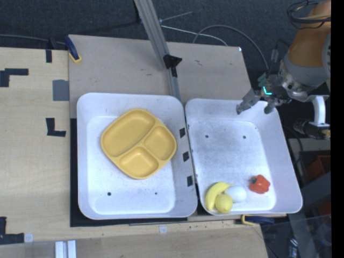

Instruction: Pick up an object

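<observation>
— Currently, where is the gripper (257,105) hovering?
— Over the right bin's (236,144) far right corner, fingers spread, holding nothing.
— And the objects?
— Banana (215,193), egg (237,193) and red pepper (259,184) are lying along its near edge.

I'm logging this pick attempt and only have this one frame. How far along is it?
Nothing looks done yet: the banana, white egg, lemon and red pepper all lie in the right bin's near corner. In hand: nothing; the gripper hovers open at that bin's far edge. Left: move over the items, descend, grasp one and lift it.
</observation>
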`<action>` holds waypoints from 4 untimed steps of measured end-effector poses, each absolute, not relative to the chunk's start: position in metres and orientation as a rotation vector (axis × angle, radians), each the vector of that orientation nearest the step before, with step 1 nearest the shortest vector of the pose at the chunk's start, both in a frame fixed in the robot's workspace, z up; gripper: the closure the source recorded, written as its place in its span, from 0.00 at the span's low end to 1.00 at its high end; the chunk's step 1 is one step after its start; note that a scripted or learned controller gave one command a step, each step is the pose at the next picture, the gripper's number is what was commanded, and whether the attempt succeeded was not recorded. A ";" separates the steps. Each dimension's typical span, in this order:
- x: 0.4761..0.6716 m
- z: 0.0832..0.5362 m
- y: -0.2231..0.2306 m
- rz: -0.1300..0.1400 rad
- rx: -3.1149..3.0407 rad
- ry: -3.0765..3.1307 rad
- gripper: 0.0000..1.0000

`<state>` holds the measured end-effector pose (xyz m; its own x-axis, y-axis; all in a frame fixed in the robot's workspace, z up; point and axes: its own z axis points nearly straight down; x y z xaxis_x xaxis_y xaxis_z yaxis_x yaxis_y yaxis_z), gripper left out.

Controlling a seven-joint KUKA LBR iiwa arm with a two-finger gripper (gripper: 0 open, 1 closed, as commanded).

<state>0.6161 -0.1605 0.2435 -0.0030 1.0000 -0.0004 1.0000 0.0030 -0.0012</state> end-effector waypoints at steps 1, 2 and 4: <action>0.624 0.193 -0.163 0.007 -2.217 -2.221 0.00; 0.623 0.148 -0.168 0.007 -2.217 -2.221 0.00; 0.623 0.107 -0.166 0.003 -2.216 -2.224 1.00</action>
